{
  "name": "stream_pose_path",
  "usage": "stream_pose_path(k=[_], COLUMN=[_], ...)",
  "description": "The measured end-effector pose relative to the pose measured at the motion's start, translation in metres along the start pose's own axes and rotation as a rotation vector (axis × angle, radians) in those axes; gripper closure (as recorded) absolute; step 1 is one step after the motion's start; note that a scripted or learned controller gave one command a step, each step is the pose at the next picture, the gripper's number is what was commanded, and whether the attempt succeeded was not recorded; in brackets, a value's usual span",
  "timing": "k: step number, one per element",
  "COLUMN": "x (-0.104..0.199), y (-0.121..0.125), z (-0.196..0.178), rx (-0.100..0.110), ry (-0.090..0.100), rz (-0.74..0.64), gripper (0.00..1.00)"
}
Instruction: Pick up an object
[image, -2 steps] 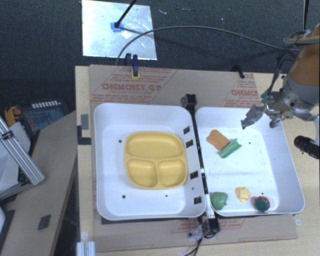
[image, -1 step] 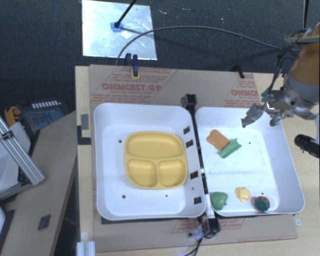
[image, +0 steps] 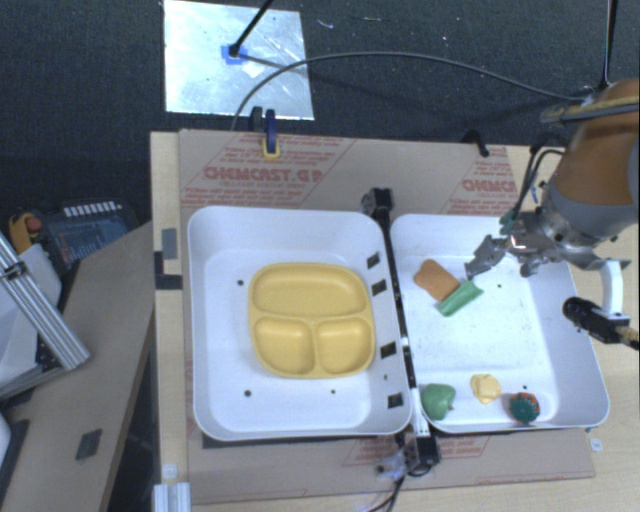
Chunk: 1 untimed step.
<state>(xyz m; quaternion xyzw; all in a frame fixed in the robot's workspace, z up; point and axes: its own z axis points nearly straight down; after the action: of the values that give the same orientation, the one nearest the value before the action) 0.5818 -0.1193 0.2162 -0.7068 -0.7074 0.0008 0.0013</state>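
Camera view, looking down at a slant: two white bins side by side. The left bin (image: 215, 300) holds a yellow divided tray (image: 310, 318). The right bin (image: 560, 350) holds the loose candidates: an orange piece (image: 434, 278) touching a green block (image: 459, 298) near the bin's upper middle, and along the front edge a green lump (image: 437, 399), a pale yellow piece (image: 485, 387) and a dark round green-and-red item (image: 524, 406).

The gripper (image: 488, 255) sits over the right bin, just right of the orange piece and above the green block. Nothing is visible between its fingertips. Whether the hand is released or clenched: cannot tell at this resolution.

Judgement: approach phase, nearest targets being the orange/green pair. Because those two touch, a descent between them risks pushing both aside. It is better to centre over one piece, straddle its short axis, descend fully, then close. The front-edge items are well apart from each other and offer cleaner grasps if this pair proves awkward.
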Motion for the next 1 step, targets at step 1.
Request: stream_pose_path(k=[1], x=[-0.0034], y=[0.0058], z=[0.0603], rx=[0.0], ry=[0.0], rz=[0.0], gripper=[0.0])
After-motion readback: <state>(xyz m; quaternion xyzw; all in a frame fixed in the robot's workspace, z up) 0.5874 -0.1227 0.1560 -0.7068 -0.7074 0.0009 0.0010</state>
